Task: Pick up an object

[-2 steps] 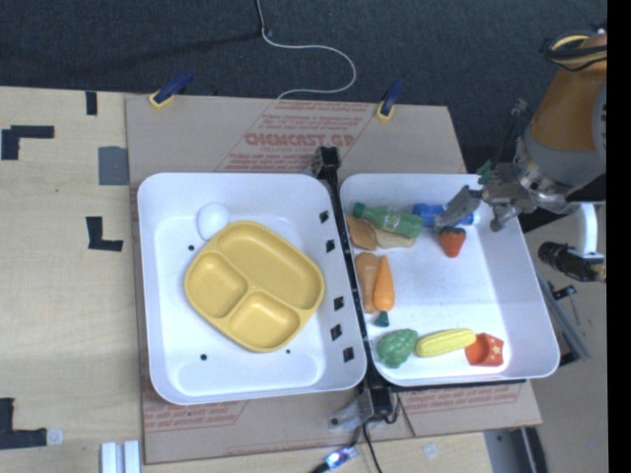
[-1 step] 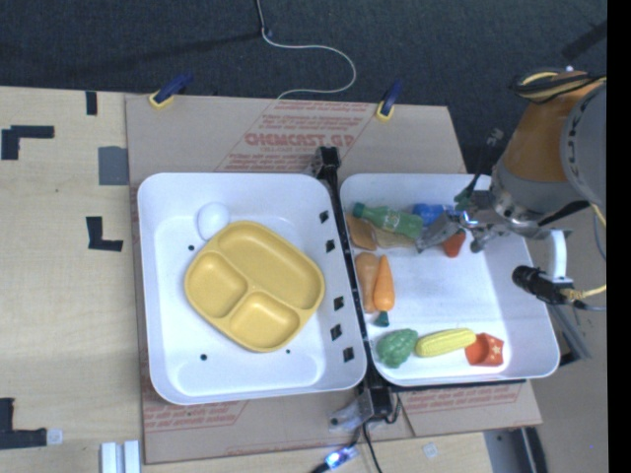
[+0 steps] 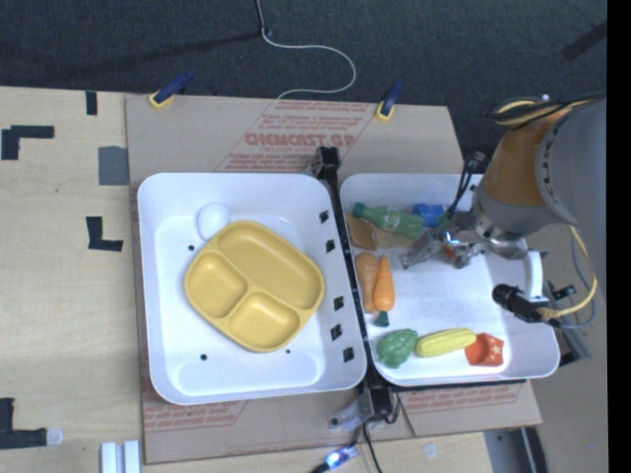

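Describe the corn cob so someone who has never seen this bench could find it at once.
Look in the right-hand white bin, along its near edge. The corn cob lies there on its side between a green leafy vegetable and a red piece. It is the only yellow item in that bin.

The left bin (image 3: 163,264) is showing plain white, holding a yellow tray (image 3: 254,284) and a white ball (image 3: 212,219); the right bin (image 3: 523,358) is carrying an orange carrot (image 3: 383,282), a green bottle (image 3: 389,220), a blue piece (image 3: 428,212), a green leafy toy (image 3: 396,346), yellow corn (image 3: 444,342) and a red piece (image 3: 485,350); the cardboard (image 3: 296,131) is showing red lettering on tan.
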You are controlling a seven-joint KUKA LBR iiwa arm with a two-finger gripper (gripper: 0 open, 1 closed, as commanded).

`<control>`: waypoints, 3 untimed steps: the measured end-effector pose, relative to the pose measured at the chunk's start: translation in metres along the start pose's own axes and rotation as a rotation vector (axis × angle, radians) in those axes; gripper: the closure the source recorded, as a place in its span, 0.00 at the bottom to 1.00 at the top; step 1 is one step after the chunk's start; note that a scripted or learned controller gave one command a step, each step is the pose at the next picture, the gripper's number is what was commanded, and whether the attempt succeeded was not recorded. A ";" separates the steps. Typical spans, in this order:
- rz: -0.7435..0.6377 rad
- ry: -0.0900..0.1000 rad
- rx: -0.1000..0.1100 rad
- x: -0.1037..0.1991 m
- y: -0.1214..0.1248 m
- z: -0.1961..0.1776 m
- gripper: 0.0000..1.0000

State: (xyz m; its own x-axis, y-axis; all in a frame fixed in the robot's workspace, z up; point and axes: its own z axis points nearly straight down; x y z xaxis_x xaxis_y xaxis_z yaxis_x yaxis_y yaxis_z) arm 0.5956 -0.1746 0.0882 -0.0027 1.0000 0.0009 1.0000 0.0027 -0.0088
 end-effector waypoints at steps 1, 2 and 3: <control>-0.001 0.001 -0.001 0.000 0.001 -0.012 1.00; 0.001 0.000 -0.006 0.010 0.005 -0.057 1.00; -0.001 -0.001 -0.011 0.020 0.010 -0.106 1.00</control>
State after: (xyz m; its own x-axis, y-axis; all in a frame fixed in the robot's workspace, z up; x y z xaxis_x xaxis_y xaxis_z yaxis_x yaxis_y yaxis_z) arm 0.6070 -0.1545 0.1941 -0.0034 1.0000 0.0003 1.0000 0.0034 0.0020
